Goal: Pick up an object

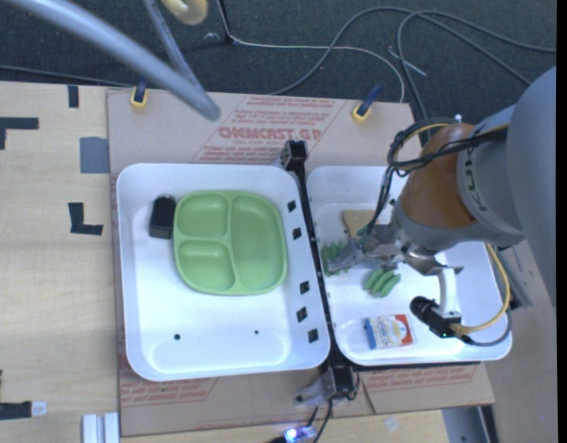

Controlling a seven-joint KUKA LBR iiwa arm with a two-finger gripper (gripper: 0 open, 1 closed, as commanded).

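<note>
Dark carpet with loose cables runs along the far edge, and below it a pale wooden counter [43,275] marked with bits of black tape carries a printed cardboard sheet [265,127] held by a yellow clamp [138,97] at its 11 o'clock corner and a blue-and-yellow clamp [365,109] at 1 o'clock. Two white bins sit side by side on the cardboard, touching along a black clipped seam [307,257].

In the left bin [140,330], a green divided plate [230,243] lies flat, slightly toward 12 o'clock of the bin's middle. A small black block [162,217] sits at the plate's 9 o'clock, touching or just beside its rim.

The right bin [487,349] holds the loose things. A tan piece [356,220] lies toward 11 o'clock. A dark green leafy item [338,256] rests near the seam at 9 o'clock, and a lighter green ribbed item [382,281] lies near the middle. A small white packet with red and blue print [390,330] lies flat at 6 o'clock, well apart from the others.

The arm [505,183], grey with its orange band [436,187], reaches in from 3 o'clock over the right bin. The gripper [368,247] is low between the two green items, just beside both; the wrist hides too much of it to judge whether it is spread or closed, or whether it has anything in it. A black fitting with a yellow cable [433,317] hangs off the wrist at 5 o'clock, above the packet's right.
</note>
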